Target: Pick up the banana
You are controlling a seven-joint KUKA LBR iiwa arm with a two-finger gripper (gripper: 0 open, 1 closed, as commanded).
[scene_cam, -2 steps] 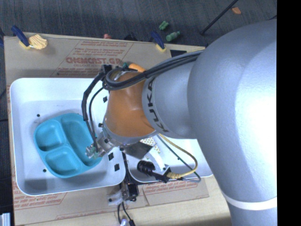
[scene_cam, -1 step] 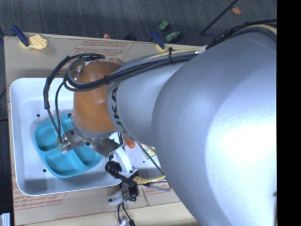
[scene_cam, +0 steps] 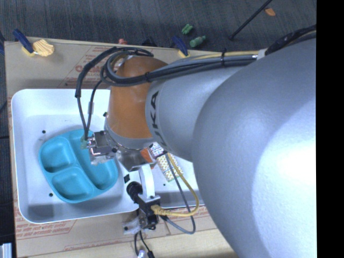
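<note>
**Arm over left bin, banana location unclear**

Grey metal arm link (scene_cam: 252, 144) sits closest to the lens and blocks the right half. Banana: position cannot be told, likely hidden under the arm. Orange-banded wrist (scene_cam: 129, 109) hangs over the right edge of a blue plastic three-compartment tray (scene_cam: 64, 168), which lies in the left shallow white bin (scene_cam: 21, 144). Whether the gripper is open or closed cannot be told. Step, judged: reach or descent for a grasp, with no pickup confirmed. Next move needs the banana located, then a close and a straight lift. Black cables (scene_cam: 115, 63) loop above the wrist. Tan bench top (scene_cam: 64, 55) carries the bins, and dark carpet floor (scene_cam: 107, 9) lies beyond with small green objects (scene_cam: 193, 36).
</note>
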